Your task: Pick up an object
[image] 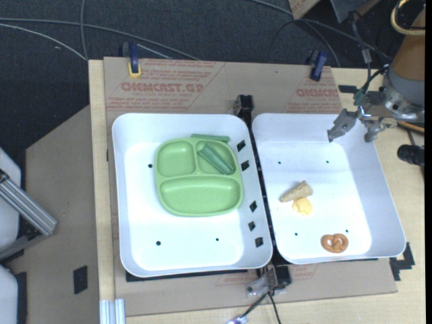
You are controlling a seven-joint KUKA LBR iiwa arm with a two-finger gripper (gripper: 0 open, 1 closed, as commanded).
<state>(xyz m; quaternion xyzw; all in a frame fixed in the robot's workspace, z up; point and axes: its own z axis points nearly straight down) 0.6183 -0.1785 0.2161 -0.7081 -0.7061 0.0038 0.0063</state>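
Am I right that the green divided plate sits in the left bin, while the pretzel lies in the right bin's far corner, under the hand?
Not quite. The camera view shows the pretzel in the right bin's near corner, well away from the hand, which hangs over that bin's far edge. The green divided plate does sit in the left bin.
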